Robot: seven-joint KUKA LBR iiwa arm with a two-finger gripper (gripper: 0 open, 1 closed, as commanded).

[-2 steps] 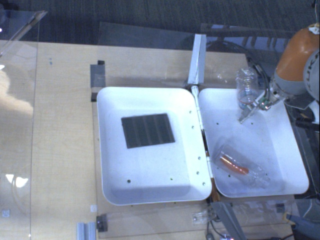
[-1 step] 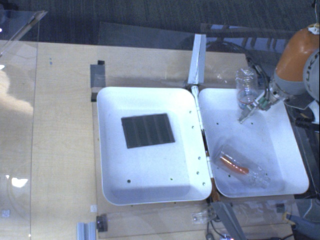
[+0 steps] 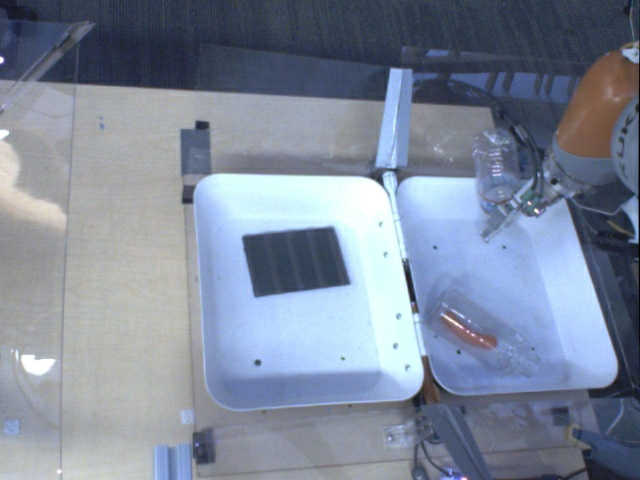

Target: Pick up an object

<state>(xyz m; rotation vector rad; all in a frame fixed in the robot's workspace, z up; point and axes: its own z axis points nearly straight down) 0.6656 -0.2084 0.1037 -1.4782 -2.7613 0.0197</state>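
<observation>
Camera view: the gripper (image 3: 512, 208) hangs over the far end of the right bin (image 3: 590, 298), fingers pinching a clear plastic bottle (image 3: 495, 168). A second clear item with a copper-coloured core (image 3: 470, 330) lies near this bin's front. A dark ribbed rectangular pad (image 3: 296, 260) rests in the left bin (image 3: 220, 318).

Pale wooden worktop (image 3: 120, 298) carrying two shallow white plastic bins

Left of the end effector (image 3: 515, 208), across a grey metal divider bar (image 3: 394, 118), the left white bin (image 3: 300, 378) holds a dark grey ribbed rectangular mat (image 3: 296, 260). The right white bin (image 3: 590, 358) lies beneath the end effector. Far left stands a clear acrylic panel (image 3: 40, 58); dark carpet (image 3: 300, 8) lies beyond.
</observation>
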